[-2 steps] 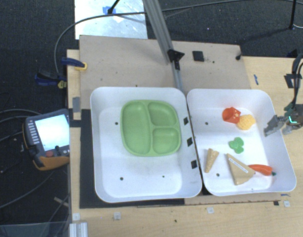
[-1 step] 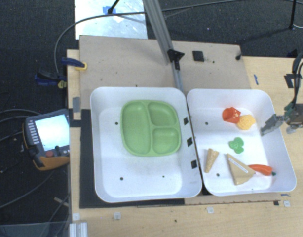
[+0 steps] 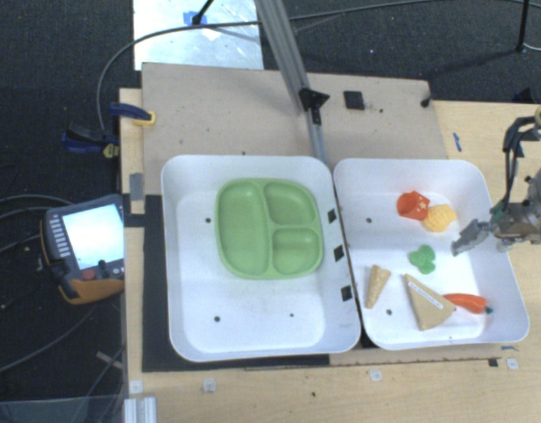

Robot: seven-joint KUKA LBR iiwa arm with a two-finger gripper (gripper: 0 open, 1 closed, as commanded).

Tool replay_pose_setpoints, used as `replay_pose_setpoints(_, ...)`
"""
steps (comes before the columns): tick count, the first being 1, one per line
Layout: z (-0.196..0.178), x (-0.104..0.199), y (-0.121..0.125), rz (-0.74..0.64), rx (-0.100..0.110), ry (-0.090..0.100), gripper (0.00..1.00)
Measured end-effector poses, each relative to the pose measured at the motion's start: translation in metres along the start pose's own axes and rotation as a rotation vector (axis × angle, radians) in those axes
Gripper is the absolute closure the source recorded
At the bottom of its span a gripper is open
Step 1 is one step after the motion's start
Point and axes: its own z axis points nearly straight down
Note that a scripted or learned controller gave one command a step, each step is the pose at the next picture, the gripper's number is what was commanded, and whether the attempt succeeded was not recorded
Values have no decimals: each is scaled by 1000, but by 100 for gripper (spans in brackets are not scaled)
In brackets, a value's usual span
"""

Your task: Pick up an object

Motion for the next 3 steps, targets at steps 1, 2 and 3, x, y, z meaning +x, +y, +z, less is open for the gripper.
replay_pose_setpoints(1, 40, 1, 3, 0, 0, 0, 0)
replay_pose_setpoints(2, 85, 6, -3, 1, 2, 1, 0)
replay_pose_setpoints(3, 73, 5, -2, 1, -1, 0, 100)
